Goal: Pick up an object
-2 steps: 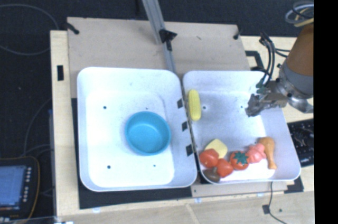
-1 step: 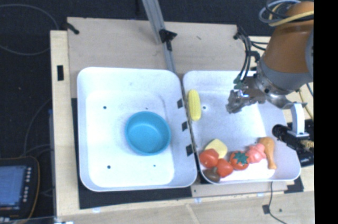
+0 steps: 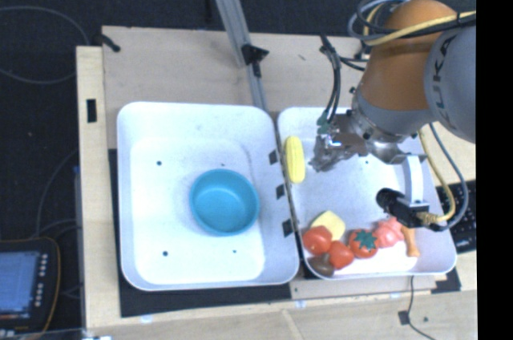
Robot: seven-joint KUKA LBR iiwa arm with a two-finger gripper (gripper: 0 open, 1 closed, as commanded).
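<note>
A pale wooden worktop point(image 3: 176, 62) stood against a dark floor, bearing two shallow white bins side by side. The left bin point(image 3: 144, 130) held a blue bowl point(image 3: 224, 202) near its middle. In the right bin point(image 3: 353, 266) a yellow corn cob point(image 3: 294, 159) lay lengthwise just beside the left wall, and a cluster of toy food sat along the near edge: a yellow wedge point(image 3: 329, 223), red tomatoes point(image 3: 329, 246), a strawberry-like piece point(image 3: 363, 243) and a pink piece point(image 3: 390, 233). The pincer point(image 3: 326, 150) hung above the right bin's upper part, just beside the corn; whether it was open or closed could not be told, and nothing showed between it. The corn looked the nearest candidate: probably light, stiff plastic, smooth and rounded, likely to roll or slip unless taken across its narrow middle. The bin wall hard against it left little room on that side, while the bare floor to its right offered freer approach. The clustered pieces touched each other, making a clean hold there harder.
</note>
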